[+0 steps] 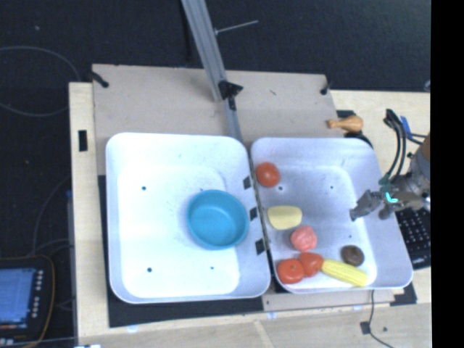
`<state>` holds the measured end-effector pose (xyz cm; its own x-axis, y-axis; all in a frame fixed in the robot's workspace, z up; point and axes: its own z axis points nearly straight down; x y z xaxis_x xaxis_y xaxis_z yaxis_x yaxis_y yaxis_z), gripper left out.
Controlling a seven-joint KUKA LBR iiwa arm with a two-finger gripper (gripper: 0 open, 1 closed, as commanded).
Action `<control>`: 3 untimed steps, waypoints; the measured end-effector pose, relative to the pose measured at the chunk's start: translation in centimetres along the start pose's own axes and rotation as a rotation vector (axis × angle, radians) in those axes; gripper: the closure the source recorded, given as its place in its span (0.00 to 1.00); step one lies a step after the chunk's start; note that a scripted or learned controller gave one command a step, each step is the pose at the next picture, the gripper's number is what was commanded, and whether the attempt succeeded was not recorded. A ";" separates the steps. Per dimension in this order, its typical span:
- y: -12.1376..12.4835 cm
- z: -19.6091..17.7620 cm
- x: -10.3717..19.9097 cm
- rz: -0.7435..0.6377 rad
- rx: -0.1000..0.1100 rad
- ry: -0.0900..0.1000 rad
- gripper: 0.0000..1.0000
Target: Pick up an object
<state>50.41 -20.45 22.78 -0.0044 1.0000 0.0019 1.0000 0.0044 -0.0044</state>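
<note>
Nothing is picked yet: the gripper (pixel 365 207) hangs over the right bin's (pixel 330 158) right side, seemingly spread and empty, with the brown object (pixel 352 254) just nearer, untouched.

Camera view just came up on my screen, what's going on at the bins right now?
The arm's hand hangs over the right edge of the right bin, with nothing visibly between its fingers. Toy foods lie loose in that bin: an orange-red tomato near the top left, a yellow block, a pink piece, two red pieces touching each other, a corn cob and a small brown piece. The left bin holds a blue bowl. No pick has happened yet.
</note>
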 end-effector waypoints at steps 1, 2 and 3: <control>0.1 -0.3 0.0 -0.001 -0.006 -0.001 0.00; 0.6 4.1 -0.1 0.005 0.000 -0.004 0.00; -0.2 8.7 -0.4 0.005 0.001 -0.003 0.00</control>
<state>50.21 -20.87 14.04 0.0002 1.0000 -0.0015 1.0000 -0.0002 -0.0053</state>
